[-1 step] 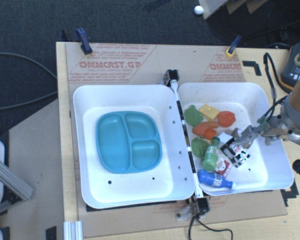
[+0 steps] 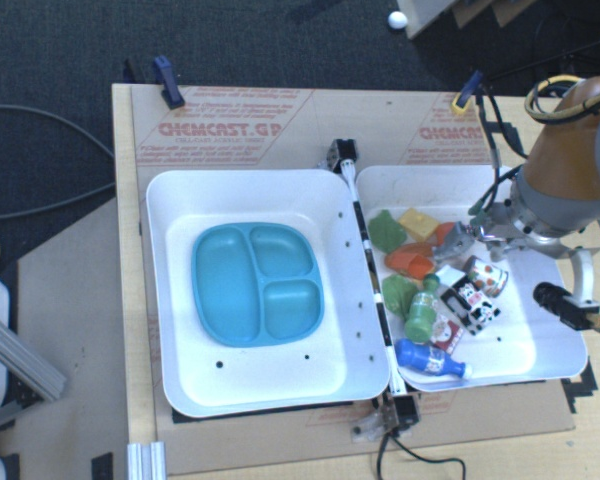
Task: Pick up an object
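Observation:
The right bin (image 2: 550, 353) holds a heap of small objects. At its left side lie a green piece (image 2: 386, 231), a yellow block (image 2: 418, 222) and an orange-red piece (image 2: 411, 261). Below them are a green bottle (image 2: 421, 311) and a blue bottle (image 2: 429, 359) near the front wall. A black-and-white toy (image 2: 472, 303) and a small printed can (image 2: 488, 275) lie in the middle. My gripper (image 2: 468, 236) hangs low over the bin's upper middle, just right of the orange-red piece and above the can. Its tip is small and partly hidden by the wrist.
The left bin (image 2: 170, 208) holds a blue divided plate (image 2: 259, 283). A ridge with black clips (image 2: 342, 152) separates the two bins. The grey and orange arm (image 2: 570, 173) covers the right bin's far right corner. A black part (image 2: 560, 303) juts over the right wall.

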`<state>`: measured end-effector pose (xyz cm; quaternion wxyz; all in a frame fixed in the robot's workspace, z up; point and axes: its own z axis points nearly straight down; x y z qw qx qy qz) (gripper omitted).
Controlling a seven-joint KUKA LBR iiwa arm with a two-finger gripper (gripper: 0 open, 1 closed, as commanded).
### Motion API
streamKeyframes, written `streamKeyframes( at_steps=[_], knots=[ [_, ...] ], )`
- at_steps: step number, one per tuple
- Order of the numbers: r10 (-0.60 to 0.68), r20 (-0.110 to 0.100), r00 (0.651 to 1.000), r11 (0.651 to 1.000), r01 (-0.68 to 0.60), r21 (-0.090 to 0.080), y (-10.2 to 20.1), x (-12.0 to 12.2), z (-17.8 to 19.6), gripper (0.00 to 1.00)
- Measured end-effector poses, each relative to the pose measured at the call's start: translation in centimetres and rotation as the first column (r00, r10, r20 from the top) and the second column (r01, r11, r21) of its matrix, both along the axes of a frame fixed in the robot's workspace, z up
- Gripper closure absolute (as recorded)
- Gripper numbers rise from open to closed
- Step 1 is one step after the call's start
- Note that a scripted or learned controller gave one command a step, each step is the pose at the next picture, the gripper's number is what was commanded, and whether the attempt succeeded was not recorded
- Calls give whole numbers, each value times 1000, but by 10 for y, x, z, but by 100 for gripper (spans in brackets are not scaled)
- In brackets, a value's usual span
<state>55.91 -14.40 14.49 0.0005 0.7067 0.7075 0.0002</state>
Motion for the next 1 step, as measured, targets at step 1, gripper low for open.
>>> streamKeyframes(
  at_steps=[1],
  knots=[
    [0, -1, 1000, 1000, 0, 0, -8, 68, -61, 0]
  ],
)
